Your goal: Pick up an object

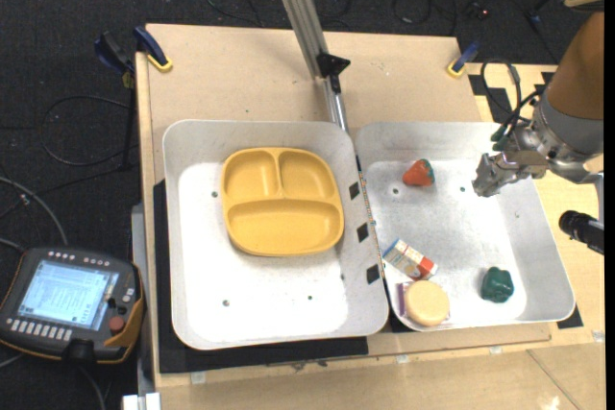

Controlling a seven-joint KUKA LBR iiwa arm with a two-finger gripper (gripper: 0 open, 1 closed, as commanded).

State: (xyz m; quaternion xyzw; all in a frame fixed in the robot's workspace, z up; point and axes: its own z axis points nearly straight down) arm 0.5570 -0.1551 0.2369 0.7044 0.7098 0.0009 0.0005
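The right bin holds a red strawberry-like toy near its back, a small red and white carton at the front left, a round pale yellow piece in the front corner and a dark green toy at the front right. My gripper hangs over the bin's back right part, to the right of the red toy, with nothing seen between its fingers.
The left bin carries a yellow divided plate. A slanted metal post rises behind the seam between the bins. A teach pendant lies off the bench at the lower left.
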